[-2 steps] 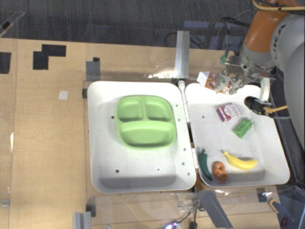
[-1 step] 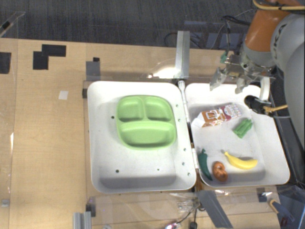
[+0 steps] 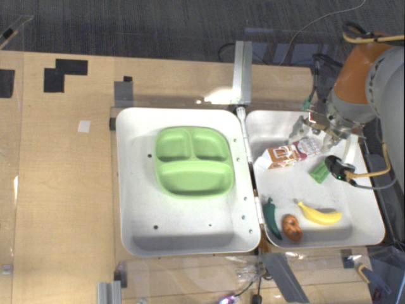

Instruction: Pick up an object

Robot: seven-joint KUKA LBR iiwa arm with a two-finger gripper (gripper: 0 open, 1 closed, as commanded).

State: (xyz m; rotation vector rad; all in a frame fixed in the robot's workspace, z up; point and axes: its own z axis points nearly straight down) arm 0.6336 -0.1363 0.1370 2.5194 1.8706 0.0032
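Note:
My gripper (image 3: 314, 133) hangs over the back of the right bin (image 3: 367, 233), below the grey wrist with its orange band (image 3: 356, 65). Just under it lies a pinkish-white packet (image 3: 308, 146); whether the gripper touches it is unclear. A brown and white snack packet (image 3: 281, 156) lies to its left. A green block (image 3: 319, 172) sits a little nearer the front. At the front of the bin are a yellow banana (image 3: 321, 215), a red-brown round fruit (image 3: 292, 227) and a dark green vegetable (image 3: 271, 215) against the left wall.
The left bin (image 3: 136, 227) holds a green divided plate (image 3: 193, 160). A metal post (image 3: 243, 75) stands behind the wall between the bins. Black cables (image 3: 354, 176) trail from the wrist along the right bin's right side.

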